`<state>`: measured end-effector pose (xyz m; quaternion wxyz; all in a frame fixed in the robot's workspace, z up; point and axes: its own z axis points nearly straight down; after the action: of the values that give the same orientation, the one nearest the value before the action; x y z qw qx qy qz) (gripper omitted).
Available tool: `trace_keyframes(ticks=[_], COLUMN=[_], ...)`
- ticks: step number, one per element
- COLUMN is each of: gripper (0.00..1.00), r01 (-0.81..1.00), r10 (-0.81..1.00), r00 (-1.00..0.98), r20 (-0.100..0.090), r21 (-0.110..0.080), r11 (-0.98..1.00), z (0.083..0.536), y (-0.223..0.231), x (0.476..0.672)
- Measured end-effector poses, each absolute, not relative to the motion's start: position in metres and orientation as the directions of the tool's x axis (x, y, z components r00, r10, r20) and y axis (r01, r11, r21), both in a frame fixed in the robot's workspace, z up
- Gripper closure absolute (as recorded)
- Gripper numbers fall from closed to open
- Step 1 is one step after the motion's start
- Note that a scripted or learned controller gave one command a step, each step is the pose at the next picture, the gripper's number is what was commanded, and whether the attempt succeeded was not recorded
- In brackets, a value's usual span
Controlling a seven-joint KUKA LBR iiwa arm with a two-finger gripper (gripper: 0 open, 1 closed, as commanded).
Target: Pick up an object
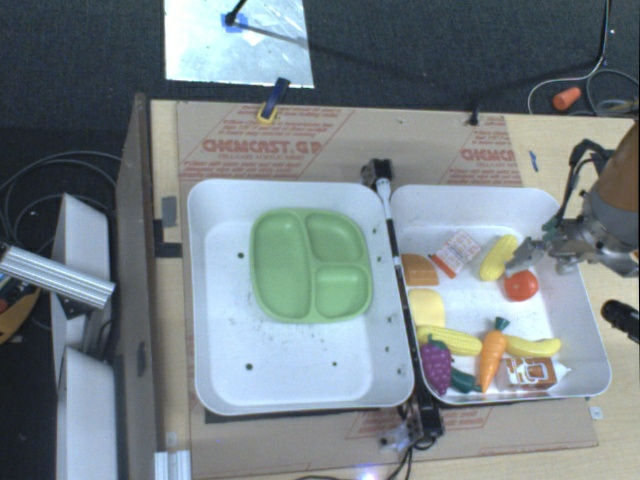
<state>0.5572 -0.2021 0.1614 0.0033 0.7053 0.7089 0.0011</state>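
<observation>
Nearest me, a carrot (489, 354), grapes (436, 362) and corn (451, 341) crowd the right bin (580, 308). Beyond, the gripper (528, 257) hovers just above the tomato (520, 286) (grip state: cannot tell), a yellow piece (498, 256) alongside.

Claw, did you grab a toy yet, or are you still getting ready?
Not yet. Done so far: the arm has reached over the right bin, and the claw sits just above the red tomato, beside the yellow piece. In hand: nothing that I can see between its tips. Left to do: close on a toy and lift it out. The green plate in the left bin looks untouched.
</observation>
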Motion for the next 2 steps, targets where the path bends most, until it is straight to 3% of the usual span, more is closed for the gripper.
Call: trace_keyframes(ticks=[1,2], gripper=[0.0,0.0], r01=[1.0,1.0], r10=[1.0,1.0], r00=[-0.007,-0.004], r20=[0.0,-0.003], r21=[0.001,0.007], r11=[0.007,0.004], z=[0.08,0.132], y=[-0.179,-0.206], x=[0.583,0.603])
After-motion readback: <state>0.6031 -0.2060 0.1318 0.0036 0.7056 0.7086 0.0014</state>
